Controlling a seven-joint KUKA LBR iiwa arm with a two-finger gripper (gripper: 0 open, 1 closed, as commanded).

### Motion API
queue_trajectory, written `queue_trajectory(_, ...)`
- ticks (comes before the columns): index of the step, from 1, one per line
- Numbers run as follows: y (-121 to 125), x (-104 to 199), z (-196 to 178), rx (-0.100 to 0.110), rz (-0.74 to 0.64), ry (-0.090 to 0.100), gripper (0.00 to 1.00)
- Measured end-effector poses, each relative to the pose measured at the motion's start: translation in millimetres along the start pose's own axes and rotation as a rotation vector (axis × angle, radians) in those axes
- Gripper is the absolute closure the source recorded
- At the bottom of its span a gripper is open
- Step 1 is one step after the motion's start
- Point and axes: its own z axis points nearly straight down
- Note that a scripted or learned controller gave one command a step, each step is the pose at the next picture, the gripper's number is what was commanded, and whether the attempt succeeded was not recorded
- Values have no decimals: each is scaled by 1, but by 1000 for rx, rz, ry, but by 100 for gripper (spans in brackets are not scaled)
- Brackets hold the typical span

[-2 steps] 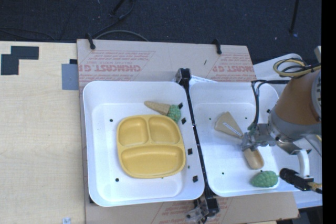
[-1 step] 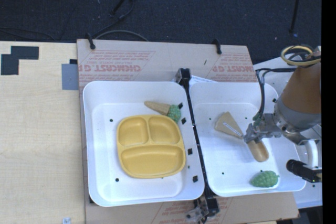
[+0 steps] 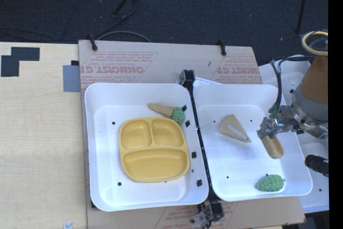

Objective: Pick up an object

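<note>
My gripper point(image 3: 268, 132) is over the right side of the right bin point(image 3: 244, 93), under the grey wrist with its orange band. A tan, rounded bread-like piece point(image 3: 274, 148) lies right below it, its upper end touching or tucked under the gripper. A tan wedge point(image 3: 233, 128) rests in the middle of this bin, left of the gripper. A green bumpy cluster point(image 3: 270, 183) sits near the bin's front right corner.
The left bin point(image 3: 102, 115) holds a yellow divided plate point(image 3: 154, 148) and a cone with a green top point(image 3: 169, 111) behind it. A black divider point(image 3: 196, 137) runs between the bins. Cables hang at the right by the arm.
</note>
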Motion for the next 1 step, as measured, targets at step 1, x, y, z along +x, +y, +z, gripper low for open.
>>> queue_trajectory(1, 1, -1, -52, -1, 0, -1, 100)
